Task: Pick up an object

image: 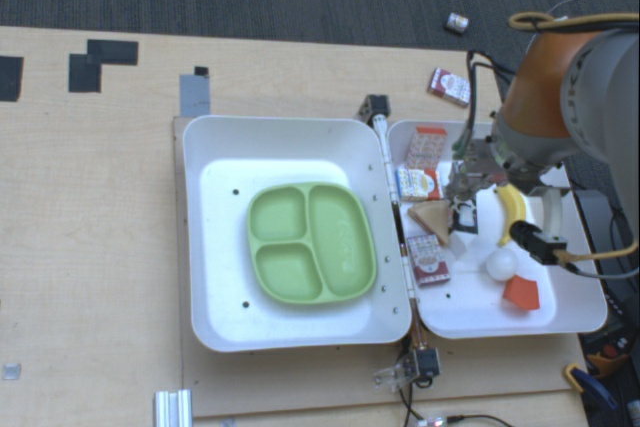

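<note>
The right bin (470,320) holds several small items: a red and white packet (426,146), a white carton (417,183), a tan wedge (432,218), a red and white box (429,263), a yellow banana (512,207), a white ball (501,264) and an orange block (522,293). My gripper (463,212) hangs low over the middle of this bin, right beside the tan wedge and left of the banana. The grey arm with its orange band (545,85) covers the bin's back right part.
The left bin (215,245) carries a light green divided plate (311,242). A red and white packet (450,86) and a small grey object (458,22) lie on the floor behind the bins. Cables run along the right edge of the bench.
</note>
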`<state>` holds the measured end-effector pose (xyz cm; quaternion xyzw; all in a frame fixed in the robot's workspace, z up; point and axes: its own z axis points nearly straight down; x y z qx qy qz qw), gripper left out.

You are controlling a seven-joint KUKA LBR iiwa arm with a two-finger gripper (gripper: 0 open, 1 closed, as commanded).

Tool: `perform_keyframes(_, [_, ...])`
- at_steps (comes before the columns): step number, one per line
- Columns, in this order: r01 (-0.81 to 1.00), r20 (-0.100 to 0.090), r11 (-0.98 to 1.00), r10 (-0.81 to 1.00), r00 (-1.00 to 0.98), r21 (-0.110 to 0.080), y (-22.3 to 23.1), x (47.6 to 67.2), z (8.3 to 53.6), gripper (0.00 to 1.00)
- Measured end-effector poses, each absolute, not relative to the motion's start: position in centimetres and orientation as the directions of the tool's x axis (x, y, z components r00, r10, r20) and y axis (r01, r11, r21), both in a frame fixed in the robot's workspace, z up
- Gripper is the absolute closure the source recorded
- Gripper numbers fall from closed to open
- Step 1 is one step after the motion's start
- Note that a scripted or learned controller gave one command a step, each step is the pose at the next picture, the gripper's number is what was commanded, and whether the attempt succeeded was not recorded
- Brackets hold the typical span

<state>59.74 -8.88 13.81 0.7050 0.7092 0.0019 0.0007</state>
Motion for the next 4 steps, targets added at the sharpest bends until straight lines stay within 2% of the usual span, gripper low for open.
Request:
perform_keyframes(1, [1.0, 0.0, 0.005, 1.0, -0.005, 0.003, -9.0, 59.7, 13.8, 0.0])
perform_keyframes(2, [1.0, -0.001, 0.002, 1.0, -0.002, 0.005, -11.1, 53.3, 8.6, 0.0])
perform_keyframes(3, [1.0, -0.002, 0.001, 1.0, -0.001, 0.012, -8.7, 49.0, 8.7, 0.0])
perform_keyframes(4, [1.0, -0.003, 0.003, 1.0, -0.003, 0.017, -8.7, 49.2, 9.9, 1.0])
